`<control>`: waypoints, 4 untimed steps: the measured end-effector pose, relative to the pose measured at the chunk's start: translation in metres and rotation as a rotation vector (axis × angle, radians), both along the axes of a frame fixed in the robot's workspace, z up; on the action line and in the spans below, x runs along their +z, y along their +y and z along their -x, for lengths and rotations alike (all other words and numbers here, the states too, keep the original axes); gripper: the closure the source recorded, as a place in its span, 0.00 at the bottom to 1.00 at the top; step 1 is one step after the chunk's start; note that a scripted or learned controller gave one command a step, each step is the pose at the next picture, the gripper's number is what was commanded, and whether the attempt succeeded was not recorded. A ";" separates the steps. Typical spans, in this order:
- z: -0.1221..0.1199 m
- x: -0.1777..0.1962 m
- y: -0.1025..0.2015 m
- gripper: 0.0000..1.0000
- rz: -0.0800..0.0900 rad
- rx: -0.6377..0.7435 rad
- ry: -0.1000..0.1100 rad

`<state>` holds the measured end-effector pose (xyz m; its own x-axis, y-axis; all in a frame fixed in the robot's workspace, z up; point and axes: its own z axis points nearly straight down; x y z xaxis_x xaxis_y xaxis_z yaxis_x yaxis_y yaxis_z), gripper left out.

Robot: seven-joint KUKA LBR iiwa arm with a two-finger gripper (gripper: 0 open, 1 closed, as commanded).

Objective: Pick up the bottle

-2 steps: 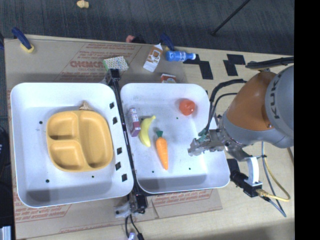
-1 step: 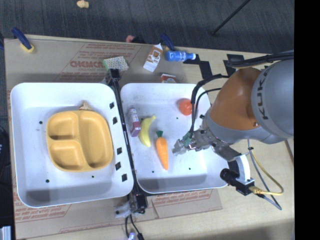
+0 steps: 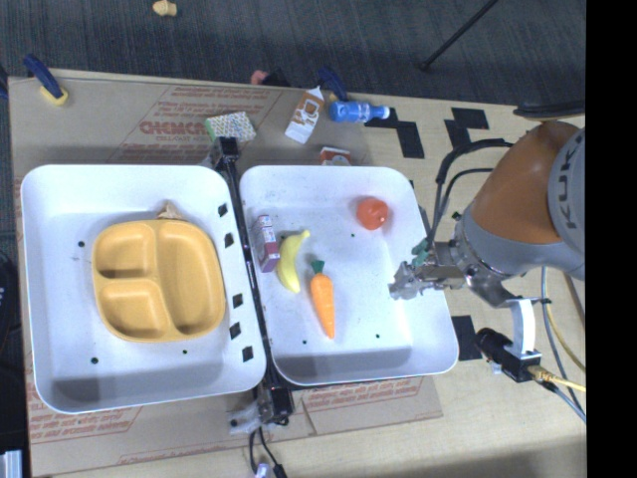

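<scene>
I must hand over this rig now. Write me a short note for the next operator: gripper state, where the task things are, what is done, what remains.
Gripper: at the right edge of the right bin, low over its floor; nothing visible between its fingers.
Bottle: blue, lying on the bench behind the right bin, outside both bins.
In the right bin: carrot, banana, tomato, small box.
Left bin: yellow divided plate.
Done: nothing; bottle not picked.
Left: reach the bottle, grasp, lift.
</scene>
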<state>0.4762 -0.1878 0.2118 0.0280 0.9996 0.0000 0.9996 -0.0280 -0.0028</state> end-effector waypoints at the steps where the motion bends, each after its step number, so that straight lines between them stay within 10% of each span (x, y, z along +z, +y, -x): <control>1: 0.000 -0.017 0.050 1.00 -0.003 0.274 0.001; 2: -0.006 0.016 0.080 1.00 0.000 -0.084 -0.001; 3: 0.000 0.005 -0.010 1.00 0.001 -0.435 0.000; 4: 0.000 -0.027 0.011 1.00 -0.002 -0.100 0.002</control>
